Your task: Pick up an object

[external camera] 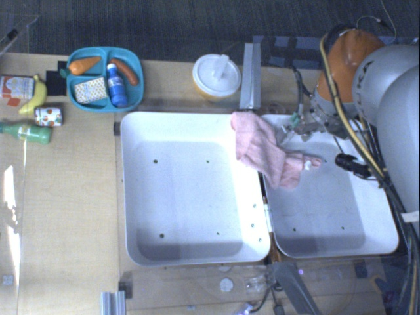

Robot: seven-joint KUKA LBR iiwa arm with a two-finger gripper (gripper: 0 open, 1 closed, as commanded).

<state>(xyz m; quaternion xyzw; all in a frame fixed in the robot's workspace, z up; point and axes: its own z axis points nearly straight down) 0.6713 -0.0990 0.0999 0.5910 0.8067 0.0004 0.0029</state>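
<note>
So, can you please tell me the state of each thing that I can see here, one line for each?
pink cloth: crumpled, draped over the wall between the two bins.
left bin: nothing lying in it but a corner of the cloth.
right bin: holds most of the cloth.
pincer: low at the cloth's far edge; grip unclear.
white cup: lid on, upright.
blue tray: filled with toy food.

- The gripper (296,125) sits at the right bin's (341,238) far edge; its fingers are too small and cluttered to make out.
- The pink cloth (266,151) covers part of the rims where the two bins meet.
- The arm (387,90) is cut off by the right edge.
- The carton (14,88) at the bench's far left corner is cut by the left edge; its label is unreadable.
</note>
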